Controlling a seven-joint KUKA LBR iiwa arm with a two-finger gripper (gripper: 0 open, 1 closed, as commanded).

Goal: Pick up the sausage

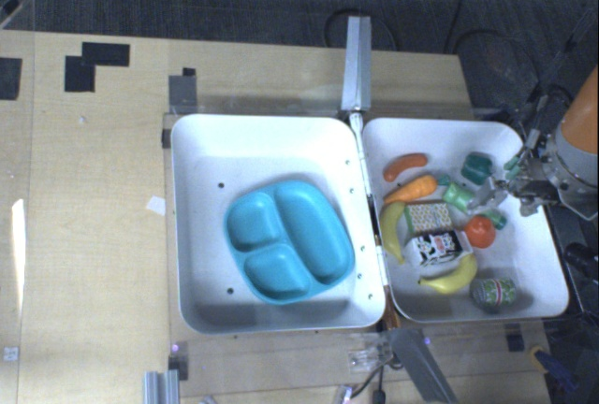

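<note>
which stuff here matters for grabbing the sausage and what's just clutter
For the job:
sausage, at the back of the right bin
gripper

Lying about:
carrot
two bananas
tomato
can
blue divided tray

No word, number or brand can be read anywhere. Printed surfaces exist but stay illegible — the small green-and-white patterned carton (429, 217) in the right white bin (552, 285), and the white carton with black blotches (436, 249) just at its 6 o'clock. The round green can with a patterned label (493, 294), toward 4 o'clock from those, is too blurred to make out.
</note>
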